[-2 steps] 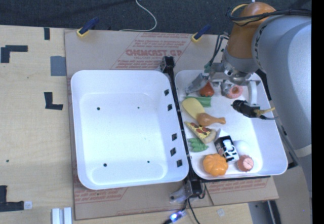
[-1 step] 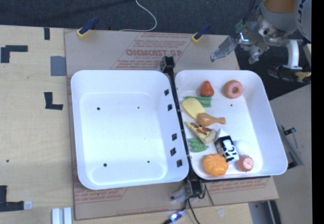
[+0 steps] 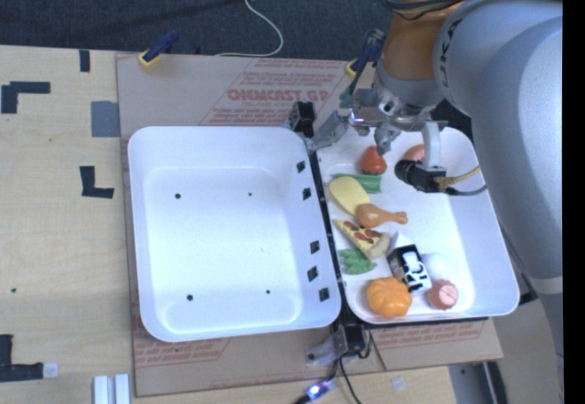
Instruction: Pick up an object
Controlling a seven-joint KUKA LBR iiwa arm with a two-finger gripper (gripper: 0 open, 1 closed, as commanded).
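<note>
The left bin [image 3: 219, 228] offers open floor from wall to wall. In the right bin [image 3: 475, 238], the far end is taken by the gripper [image 3: 388, 132] and the arm above it. Along the edge shared with the left bin, a yellow toy [image 3: 347, 192], a drumstick [image 3: 379, 213] and a pizza slice [image 3: 361, 236] are crowded together. The near edge is blocked by an orange [image 3: 389, 297] and a pink ball [image 3: 443, 294]. Bare floor is left along the right wall.

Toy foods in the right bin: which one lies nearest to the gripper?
The small red tomato-like piece, at the bin's far end just under the gripper. The orange fruit and pink piece lie at the near end.
</note>
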